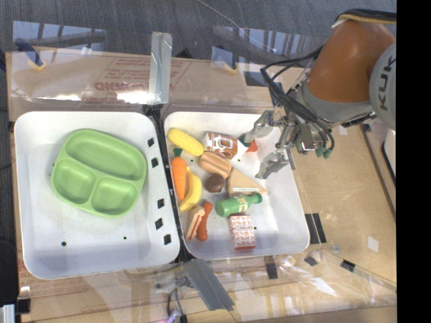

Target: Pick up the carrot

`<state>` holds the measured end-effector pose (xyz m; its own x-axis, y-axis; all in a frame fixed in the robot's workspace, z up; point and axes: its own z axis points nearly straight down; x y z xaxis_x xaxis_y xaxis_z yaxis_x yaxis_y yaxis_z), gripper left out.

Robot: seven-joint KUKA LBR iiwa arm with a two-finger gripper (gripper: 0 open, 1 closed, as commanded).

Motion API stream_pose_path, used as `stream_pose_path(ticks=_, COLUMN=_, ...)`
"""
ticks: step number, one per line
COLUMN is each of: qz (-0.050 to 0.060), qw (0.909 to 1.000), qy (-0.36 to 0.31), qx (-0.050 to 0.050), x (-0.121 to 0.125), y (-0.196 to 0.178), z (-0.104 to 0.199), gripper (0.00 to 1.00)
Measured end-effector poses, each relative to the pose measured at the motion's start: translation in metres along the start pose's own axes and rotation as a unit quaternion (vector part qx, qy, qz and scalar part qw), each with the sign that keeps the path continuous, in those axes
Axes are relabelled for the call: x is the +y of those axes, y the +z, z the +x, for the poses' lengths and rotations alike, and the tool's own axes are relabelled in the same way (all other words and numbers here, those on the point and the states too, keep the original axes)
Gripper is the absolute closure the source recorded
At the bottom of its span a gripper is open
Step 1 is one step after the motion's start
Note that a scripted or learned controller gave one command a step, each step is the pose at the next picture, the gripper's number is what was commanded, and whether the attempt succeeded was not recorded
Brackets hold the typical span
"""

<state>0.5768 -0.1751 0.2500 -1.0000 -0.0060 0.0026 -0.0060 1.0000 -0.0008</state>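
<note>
The carrot is an orange stick lying lengthwise at the left edge of the right bin, next to a banana. My gripper hangs above the right bin's upper right part, well to the right of the carrot. Its two fingers stand open with nothing between them; one fingertip is near a small red piece, the other is over bare bin floor.
The right bin also holds a corn cob, a hot dog, a green bottle, a cheese wedge, a brown roll and small boxes. A green divided plate lies in the left bin.
</note>
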Motion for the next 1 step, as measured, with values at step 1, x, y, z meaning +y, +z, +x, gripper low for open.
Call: stream_pose_path(ticks=1, qz=-0.002, qw=0.9991, qy=-0.043, qx=0.003, x=0.0358, y=0.0994, z=-0.0088, gripper=0.00)
